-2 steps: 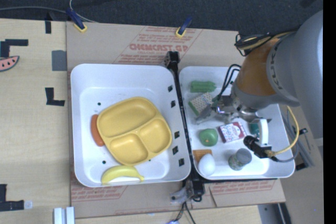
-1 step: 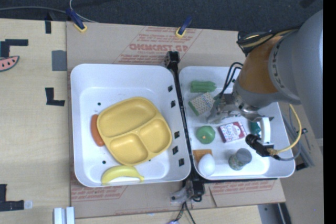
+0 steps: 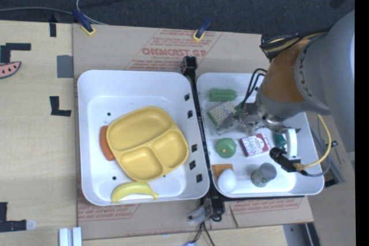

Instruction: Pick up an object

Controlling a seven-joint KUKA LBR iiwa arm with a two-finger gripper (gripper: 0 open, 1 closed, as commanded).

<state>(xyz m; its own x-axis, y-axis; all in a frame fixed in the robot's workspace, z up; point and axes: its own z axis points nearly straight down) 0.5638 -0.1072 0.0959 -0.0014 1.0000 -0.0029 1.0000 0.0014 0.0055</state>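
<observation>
Here the gripper (image 3: 237,118) hung over the right bin (image 3: 305,184), its state impossible to tell; the grey-green packet (image 3: 220,113) beneath looked light, crushable, best pinched across its edges.

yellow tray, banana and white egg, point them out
yellow tray (image 3: 147,143), camera view, its middle divider
banana (image 3: 132,190), camera view, middle of its curve
white egg (image 3: 226,181), camera view, its top

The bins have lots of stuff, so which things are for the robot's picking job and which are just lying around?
For the job:
- the gripper
- grey patterned block beside it
- round green object
- red-and-white packet

Lying about:
- yellow divided plastic tray
- yellow banana
- white egg
</observation>
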